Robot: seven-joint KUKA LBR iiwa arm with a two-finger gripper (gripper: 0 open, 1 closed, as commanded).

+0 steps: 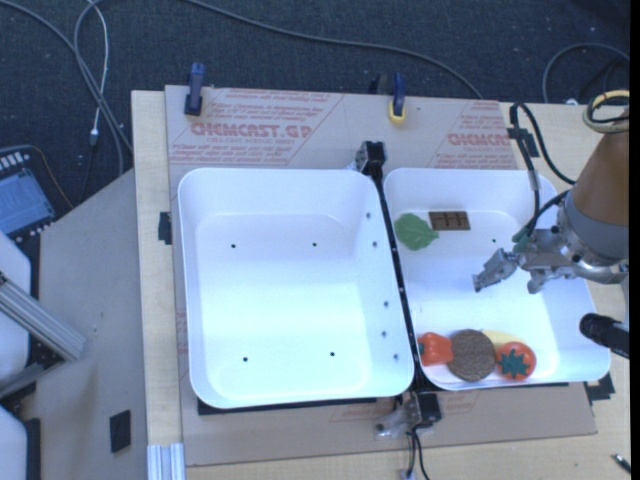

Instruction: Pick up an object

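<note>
Nearest us, we see a brown cookie (472, 355) in the right bin (560, 373), while our gripper (510, 273) hangs above with fingers apart, holding nothing.

You see the scene under even, bright light from above. The two white bins (290, 288) are almost overexposed, so their walls lose detail, and their shadows are soft and thin along the near edges. The dark floor (300, 28) stays dim. The picture is slightly soft, and the claw (510, 268) looks a little blurred.
</note>
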